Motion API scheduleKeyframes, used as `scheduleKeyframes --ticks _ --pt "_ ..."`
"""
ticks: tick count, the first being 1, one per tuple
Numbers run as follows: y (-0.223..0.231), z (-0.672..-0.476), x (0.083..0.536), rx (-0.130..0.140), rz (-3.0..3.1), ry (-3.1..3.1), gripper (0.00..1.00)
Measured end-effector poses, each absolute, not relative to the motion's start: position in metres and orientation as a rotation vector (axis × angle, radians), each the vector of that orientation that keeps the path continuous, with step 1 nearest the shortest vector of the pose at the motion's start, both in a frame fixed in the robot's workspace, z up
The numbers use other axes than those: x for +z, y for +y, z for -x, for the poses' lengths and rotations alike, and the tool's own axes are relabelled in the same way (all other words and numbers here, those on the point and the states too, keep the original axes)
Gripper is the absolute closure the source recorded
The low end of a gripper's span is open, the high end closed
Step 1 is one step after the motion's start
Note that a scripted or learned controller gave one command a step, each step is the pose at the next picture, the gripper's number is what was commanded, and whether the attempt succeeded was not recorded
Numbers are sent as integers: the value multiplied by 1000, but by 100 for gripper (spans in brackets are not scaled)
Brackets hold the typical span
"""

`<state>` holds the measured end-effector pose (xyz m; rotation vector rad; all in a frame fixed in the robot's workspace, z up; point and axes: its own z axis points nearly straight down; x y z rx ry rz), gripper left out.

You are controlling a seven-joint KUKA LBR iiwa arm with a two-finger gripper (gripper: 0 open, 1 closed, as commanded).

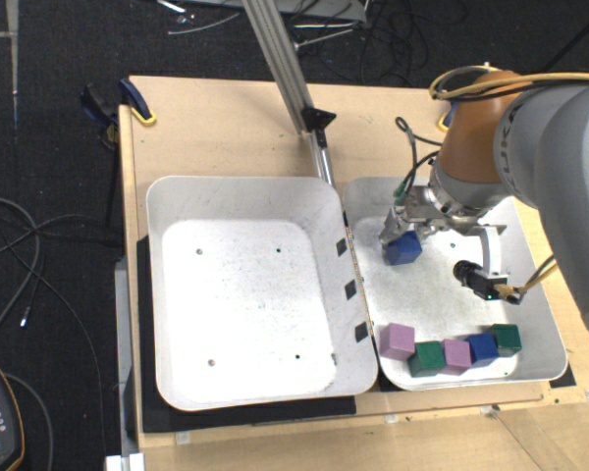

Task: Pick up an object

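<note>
In the right bin [530, 263], my gripper [403, 235] hangs near the bin's left side, below the grey arm with its orange band [476, 140]. A blue cube [403, 251] sits between the fingertips, and the gripper looks shut on it. Along the bin's front edge lies a row of cubes: purple [399, 340], green [427, 358], purple [457, 353], blue [483, 346] and green [508, 339].
The left bin [167, 214] stands beside the right one, its rim meeting it in the middle. A slanted metal pole [285, 57] comes down behind the bins. A clamp [128, 101] grips the bench's far left corner. Cables and a black connector [476, 281] hang by the wrist.
</note>
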<state>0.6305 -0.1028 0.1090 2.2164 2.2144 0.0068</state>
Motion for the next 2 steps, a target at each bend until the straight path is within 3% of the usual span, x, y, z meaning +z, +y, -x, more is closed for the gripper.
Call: scheduleKeyframes --ticks 1,2 --pt "-24 -678 201 15 -2206 2227 100" --pt "44 -667 195 1 -2213 2234 100"
